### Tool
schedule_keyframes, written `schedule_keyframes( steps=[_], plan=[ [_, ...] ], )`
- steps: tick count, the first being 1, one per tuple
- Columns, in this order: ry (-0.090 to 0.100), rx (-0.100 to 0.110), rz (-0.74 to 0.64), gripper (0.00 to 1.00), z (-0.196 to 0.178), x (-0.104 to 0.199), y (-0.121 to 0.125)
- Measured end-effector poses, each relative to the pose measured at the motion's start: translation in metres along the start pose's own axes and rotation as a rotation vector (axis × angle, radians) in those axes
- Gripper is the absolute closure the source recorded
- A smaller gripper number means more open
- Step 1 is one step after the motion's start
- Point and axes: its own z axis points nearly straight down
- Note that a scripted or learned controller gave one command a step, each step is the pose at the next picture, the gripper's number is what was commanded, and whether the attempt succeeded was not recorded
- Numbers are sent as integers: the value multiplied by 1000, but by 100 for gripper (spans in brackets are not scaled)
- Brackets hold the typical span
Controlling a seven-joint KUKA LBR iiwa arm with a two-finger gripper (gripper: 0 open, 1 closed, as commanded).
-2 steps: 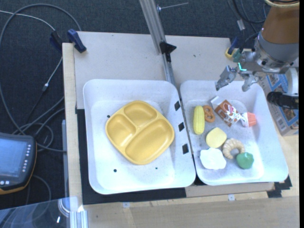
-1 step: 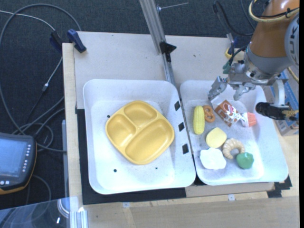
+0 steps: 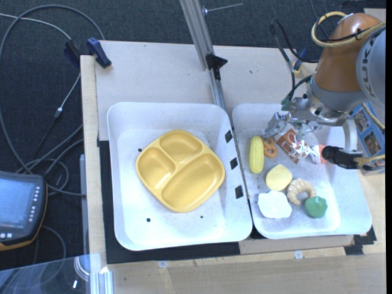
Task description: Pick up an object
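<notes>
Two shallow white bins side by side on the counter (image 3: 153,60), the arm reaching in from the right.

The left white plastic bin (image 3: 122,118) holds a yellow three-compartment plastic plate (image 3: 179,170) near its middle. The right white plastic bin (image 3: 349,216) holds the smaller things: a yellow toy corn cob (image 3: 256,154) lies along its left side, a round yellow piece (image 3: 278,177) just right of and below the cob, a white flat piece (image 3: 274,204) in front of that, a beige ring-shaped toy (image 3: 301,191) to its right, and a green round toy (image 3: 316,207) just beside the ring. An orange-and-white packet (image 3: 293,146) lies toward the back, under the grey-and-orange arm (image 3: 343,54), whose gripper (image 3: 288,124) hangs above the bin's rear part.
</notes>
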Motion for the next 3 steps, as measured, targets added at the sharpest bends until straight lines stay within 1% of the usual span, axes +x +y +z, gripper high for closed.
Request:
schedule_keyframes(
  steps=[1,2,3],
  plan=[
    [0,0,-1,0,43,4,2],
    [0,-8,-1,100,29,4,4],
    [-2,-14,-2,100,-16,6,1]
  ],
)
